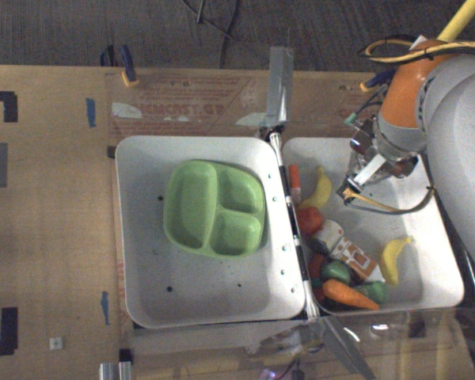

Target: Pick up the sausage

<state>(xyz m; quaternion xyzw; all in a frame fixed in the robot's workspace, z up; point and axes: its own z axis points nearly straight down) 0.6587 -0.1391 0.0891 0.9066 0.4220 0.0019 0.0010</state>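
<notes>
**Sausage [294, 182] waits by the bin wall as the arm stands over the right bin**

The gripper [369, 161] hangs over the upper part of the right bin [431, 232], below the arm's orange band, with nothing visibly in its hold. Whether it is open or closed cannot be told from this angle.

Nearest to it, toward the bin's left side, lies a yellow banana [322, 188]. Just beyond the banana is the sausage, a thin reddish stick lying lengthwise against the wall the two bins share. Its lower end is close to a red tomato [309, 220].

Further down the same side the food crowds together. There is a white and orange carton [350, 253], a green pepper [336, 272] and a carrot [348, 294], with a second banana [394, 260] apart to their right. The left bin [142, 275] holds a green divided plate [215, 208].

By the look of it, the job is in its approach stage: the gripper is in the right bin but beside the sausage, not above it, and no grasp has begun.

The next move would seem to call for a shift toward the shared wall, past the first banana, then a descent with the gripper set across the sausage's narrow width. The wall on one side and the banana on the other leave little room, so careful centring is likely to matter.
</notes>
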